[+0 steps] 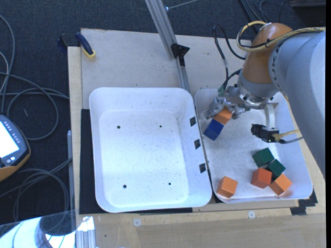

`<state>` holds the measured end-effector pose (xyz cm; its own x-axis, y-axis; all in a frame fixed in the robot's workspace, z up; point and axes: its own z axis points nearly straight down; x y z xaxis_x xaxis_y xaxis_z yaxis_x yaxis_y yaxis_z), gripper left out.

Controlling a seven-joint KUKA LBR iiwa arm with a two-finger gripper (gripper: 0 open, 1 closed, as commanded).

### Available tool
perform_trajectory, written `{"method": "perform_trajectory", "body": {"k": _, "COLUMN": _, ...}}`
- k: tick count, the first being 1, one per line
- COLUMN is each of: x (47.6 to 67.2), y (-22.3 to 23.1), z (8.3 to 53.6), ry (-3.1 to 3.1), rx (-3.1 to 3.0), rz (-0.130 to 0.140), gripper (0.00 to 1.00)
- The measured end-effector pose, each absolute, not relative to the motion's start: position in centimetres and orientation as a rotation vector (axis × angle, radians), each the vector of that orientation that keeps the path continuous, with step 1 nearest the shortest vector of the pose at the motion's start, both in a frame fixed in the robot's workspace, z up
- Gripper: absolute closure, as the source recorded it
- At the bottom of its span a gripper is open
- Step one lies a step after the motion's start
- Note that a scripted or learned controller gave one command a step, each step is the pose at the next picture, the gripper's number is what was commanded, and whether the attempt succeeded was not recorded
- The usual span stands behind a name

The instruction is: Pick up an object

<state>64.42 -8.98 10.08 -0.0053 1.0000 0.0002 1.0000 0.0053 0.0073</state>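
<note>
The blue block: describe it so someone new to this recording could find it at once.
Look in the right bin, the one the arm reaches into. Near its upper left corner, just below the gripper, lies the blue block, tilted, right under a small orange block. It is the single blue piece; the other blocks, orange, red and green, sit towards the bin's lower edge.

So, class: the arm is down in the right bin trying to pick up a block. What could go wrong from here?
1. The tool sits over an orange block that touches a blue block; it might nudge or drag both.
2. These blocks lie near the bin wall, so the tool could catch it.
</note>
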Motion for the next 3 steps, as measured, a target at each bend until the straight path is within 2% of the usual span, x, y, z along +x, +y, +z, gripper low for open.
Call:
{"method": "perform_trajectory", "body": {"k": 1, "x": 64.1, "y": -9.2, "z": 10.0, "ry": 2.222, "rx": 2.220, "rz": 0.000, "gripper": 0.00}}
{"method": "perform_trajectory", "body": {"k": 2, "x": 61.2, "y": -7.8, "z": 20.5, "ry": 2.219, "rx": 2.215, "rz": 0.010, "gripper": 0.00}}
{"method": "perform_trajectory", "body": {"k": 3, "x": 59.6, "y": -11.0, "z": 11.6, "ry": 2.215, "rx": 2.212, "rz": 0.011, "gripper": 0.00}}
